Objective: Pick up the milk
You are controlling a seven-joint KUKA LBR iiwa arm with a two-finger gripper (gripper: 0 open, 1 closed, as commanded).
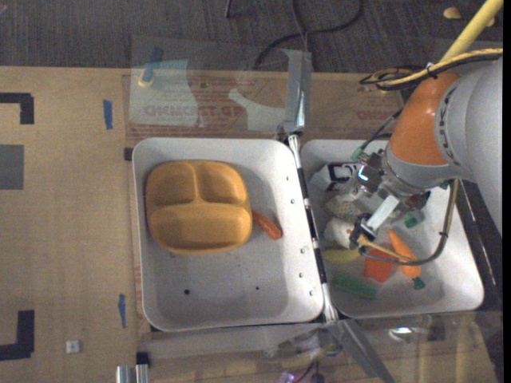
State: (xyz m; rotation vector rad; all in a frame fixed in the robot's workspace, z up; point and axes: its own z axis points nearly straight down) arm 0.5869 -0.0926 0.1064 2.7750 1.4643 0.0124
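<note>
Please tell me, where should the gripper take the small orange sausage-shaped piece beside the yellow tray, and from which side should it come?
Probably grip the orange piece across its narrow middle, coming straight down from above. It lies flat and slanted on the left bin's floor, its upper end close against the yellow tray, so the fingers should straddle its long sides.

- I see the left bin [160,294] holding a divided tray [197,206], a carrot [267,226] just right of it.
- The gripper [361,236] sits over the right bin [459,282].
</note>
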